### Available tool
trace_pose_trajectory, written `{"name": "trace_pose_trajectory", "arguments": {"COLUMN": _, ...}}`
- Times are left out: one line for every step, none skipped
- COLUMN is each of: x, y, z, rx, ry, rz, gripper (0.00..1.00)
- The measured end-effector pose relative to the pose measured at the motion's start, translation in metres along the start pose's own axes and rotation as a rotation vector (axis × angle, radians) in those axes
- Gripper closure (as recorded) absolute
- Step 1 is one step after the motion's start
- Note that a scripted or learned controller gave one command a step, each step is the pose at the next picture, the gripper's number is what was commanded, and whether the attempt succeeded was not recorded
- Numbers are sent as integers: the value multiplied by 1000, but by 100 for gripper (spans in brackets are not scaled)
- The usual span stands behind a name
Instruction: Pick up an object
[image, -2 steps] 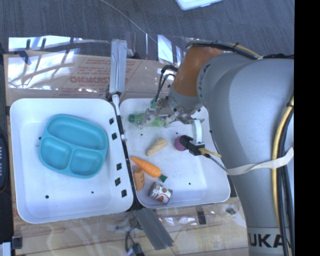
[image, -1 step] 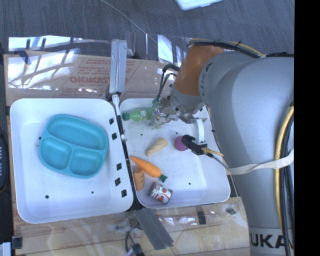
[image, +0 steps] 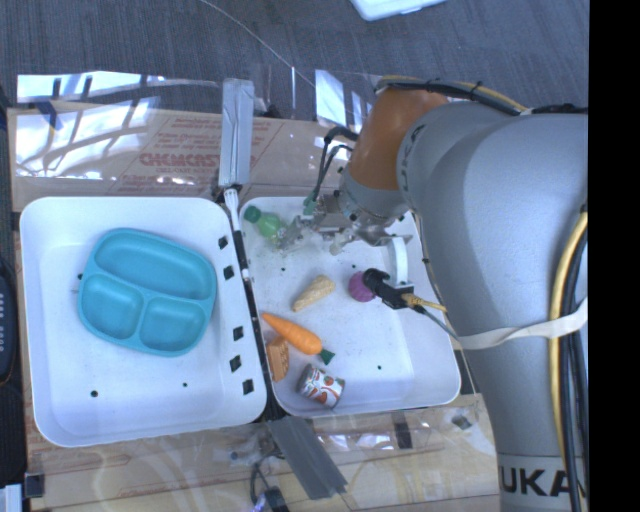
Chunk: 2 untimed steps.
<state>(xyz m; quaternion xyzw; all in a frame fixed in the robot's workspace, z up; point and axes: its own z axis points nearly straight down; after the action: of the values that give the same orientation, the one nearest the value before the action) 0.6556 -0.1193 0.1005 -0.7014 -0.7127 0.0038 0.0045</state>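
— Where is the gripper (image: 318, 228) right now?

— Low over the far end of the right bin (image: 400, 352), at the end of the grey arm (image: 480, 200) that reaches in across that bin's far right corner. It hangs just beside a small green thing (image: 263, 221) that lies in the bin's far left corner.

— Has it got hold of anything?

— From here I cannot tell whether it is clenched or released; the wrist covers too much. I see nothing held in it.

— What else lies in that bin?

— A pale, cob-shaped piece (image: 313, 292) near the middle, and a small purple piece (image: 359, 287) just to its right, apart from it. Nearer to us an orange carrot (image: 291, 332) lies slantwise, green end pointing to the right. A small brown piece (image: 278, 358) sits just below the carrot, against the left wall. A little can (image: 321, 386) with a red and white label lies on its side by the near rim.

— And the other bin?

— The left bin (image: 60, 380) holds a blue divided plate (image: 148, 292), flat on the floor of the bin. Both bins sit side by side on the bench (image: 130, 160), their inner rims touching.
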Motion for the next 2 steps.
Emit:
{"name": "trace_pose_trajectory", "arguments": {"x": 3, "y": -39, "z": 10, "rx": -6, "ry": -1, "rz": 8, "gripper": 0}}
{"name": "trace_pose_trajectory", "arguments": {"x": 3, "y": -39, "z": 0, "rx": -6, "ry": 0, "rz": 3, "gripper": 100}}
